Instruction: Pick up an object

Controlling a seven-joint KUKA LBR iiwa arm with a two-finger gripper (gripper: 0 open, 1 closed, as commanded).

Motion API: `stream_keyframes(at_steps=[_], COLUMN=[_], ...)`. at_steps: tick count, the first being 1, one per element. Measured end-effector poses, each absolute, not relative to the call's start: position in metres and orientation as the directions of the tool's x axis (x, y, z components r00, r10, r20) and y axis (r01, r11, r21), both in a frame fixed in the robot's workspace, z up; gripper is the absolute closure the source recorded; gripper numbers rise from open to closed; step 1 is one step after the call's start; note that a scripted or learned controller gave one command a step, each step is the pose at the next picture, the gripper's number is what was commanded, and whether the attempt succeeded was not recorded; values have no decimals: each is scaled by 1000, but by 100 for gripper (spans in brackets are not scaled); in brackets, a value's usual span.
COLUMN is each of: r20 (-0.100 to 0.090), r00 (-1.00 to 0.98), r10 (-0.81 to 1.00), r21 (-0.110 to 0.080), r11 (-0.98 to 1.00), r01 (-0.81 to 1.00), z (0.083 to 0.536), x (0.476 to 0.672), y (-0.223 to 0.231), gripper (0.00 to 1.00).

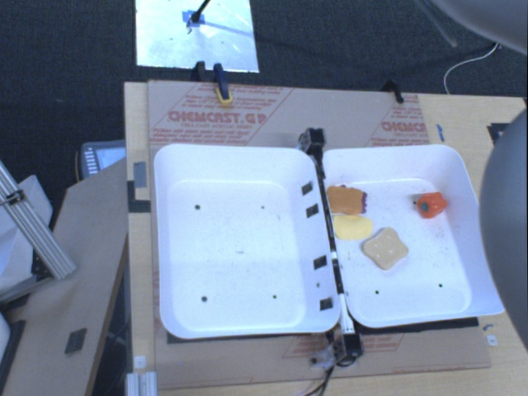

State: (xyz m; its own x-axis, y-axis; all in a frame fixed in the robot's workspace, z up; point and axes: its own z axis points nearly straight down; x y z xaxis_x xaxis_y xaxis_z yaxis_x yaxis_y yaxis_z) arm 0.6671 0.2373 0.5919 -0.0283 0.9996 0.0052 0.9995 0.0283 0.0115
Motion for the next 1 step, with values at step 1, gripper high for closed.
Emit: stream_keyframes(at_steps=[1], r20=[5], r00=[-29], r10=[1000], r21=[11], r11=[29], r01=[1000], z=[591], x=[667], y=[237], gripper=[0])
